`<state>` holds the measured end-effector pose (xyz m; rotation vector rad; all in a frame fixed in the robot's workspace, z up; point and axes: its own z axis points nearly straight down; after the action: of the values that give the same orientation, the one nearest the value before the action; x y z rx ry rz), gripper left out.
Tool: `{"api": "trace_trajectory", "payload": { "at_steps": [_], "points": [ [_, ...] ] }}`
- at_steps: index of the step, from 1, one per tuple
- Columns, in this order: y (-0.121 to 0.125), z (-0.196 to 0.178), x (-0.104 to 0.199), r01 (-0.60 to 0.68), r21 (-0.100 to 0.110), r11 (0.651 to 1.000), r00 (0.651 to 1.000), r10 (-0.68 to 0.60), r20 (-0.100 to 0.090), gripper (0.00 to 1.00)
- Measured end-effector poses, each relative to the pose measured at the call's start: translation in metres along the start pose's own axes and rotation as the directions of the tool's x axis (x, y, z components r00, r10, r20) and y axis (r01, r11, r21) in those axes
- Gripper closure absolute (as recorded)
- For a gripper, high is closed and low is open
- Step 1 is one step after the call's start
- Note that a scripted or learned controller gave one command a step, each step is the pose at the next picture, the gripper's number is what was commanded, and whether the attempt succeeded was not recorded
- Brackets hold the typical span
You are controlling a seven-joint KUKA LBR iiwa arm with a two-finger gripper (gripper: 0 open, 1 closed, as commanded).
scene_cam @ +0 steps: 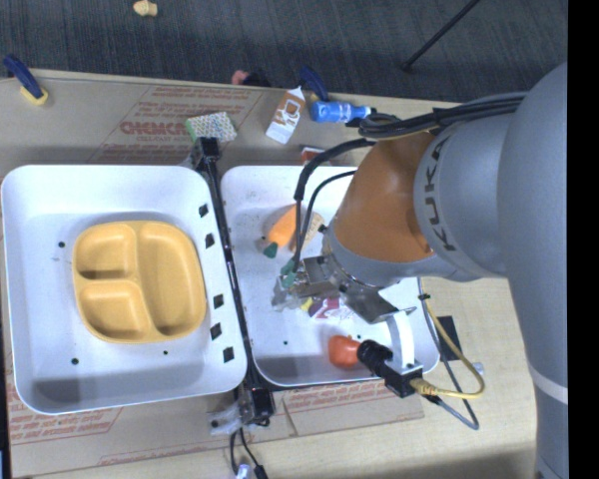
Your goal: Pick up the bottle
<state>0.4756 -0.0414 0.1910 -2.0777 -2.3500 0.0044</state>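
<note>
An orange bottle-like object (282,229) with a dark green end lies tilted in the right bin (242,193), near its back left. My gripper (296,287) hangs low over the middle of that bin, just in front of the orange object and slightly to its right. The grey arm and its orange band hide most of the bin's right half. Small colourful items (324,307) lie right under the gripper, partly hidden.
A red-orange rounded object (343,349) rests near the right bin's front wall. The left bin (20,267) holds a yellow divided plate (140,278). A black divider bar (223,257) runs between the bins. Blue clamps, a small carton (286,116) and a patterned sponge (212,125) lie behind the bins.
</note>
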Motion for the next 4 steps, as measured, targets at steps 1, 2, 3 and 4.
{"api": "trace_trajectory", "payload": {
  "at_steps": [1,2,3,4],
  "points": [
    [0.006,0.000,0.049,0.173,0.001,0.985,0.985,-0.173,-0.001,1.00],
    [0.000,-0.040,-0.004,0.343,-0.003,0.939,0.939,-0.343,0.003,1.00],
    [0.007,0.000,0.036,0.528,0.000,0.849,0.849,-0.528,0.001,1.00],
    [0.013,-0.030,0.102,0.115,-0.002,0.993,0.993,-0.115,0.001,1.00]
  ]
}}
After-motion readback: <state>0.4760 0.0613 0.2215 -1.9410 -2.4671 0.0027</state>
